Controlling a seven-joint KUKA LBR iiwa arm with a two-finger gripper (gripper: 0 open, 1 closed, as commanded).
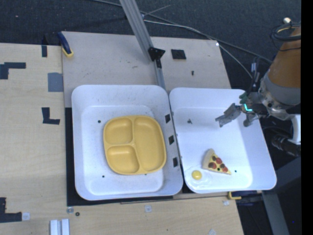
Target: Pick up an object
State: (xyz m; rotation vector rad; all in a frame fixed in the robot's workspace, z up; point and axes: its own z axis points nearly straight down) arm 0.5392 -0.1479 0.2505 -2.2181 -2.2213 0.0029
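Observation:
A toy pizza slice [216, 162] lies in the right bin [195, 99], near its front. Just left of it, at the bin's front edge, sits a small yellow round piece [196, 175]. My gripper [237, 116] hangs over the right bin's upper right part, well above and to the right of the pizza slice. Its two grey fingers [226, 116] are spread apart with nothing between them. A yellow divided plate [133, 144] rests in the left bin [88, 102].
A slanted metal pole [142, 31] runs down to the gap between the bins. Cables trail across the dark floor behind the bench. Tape marks and a blue-yellow clamp [65, 44] sit on the wooden bench to the left.

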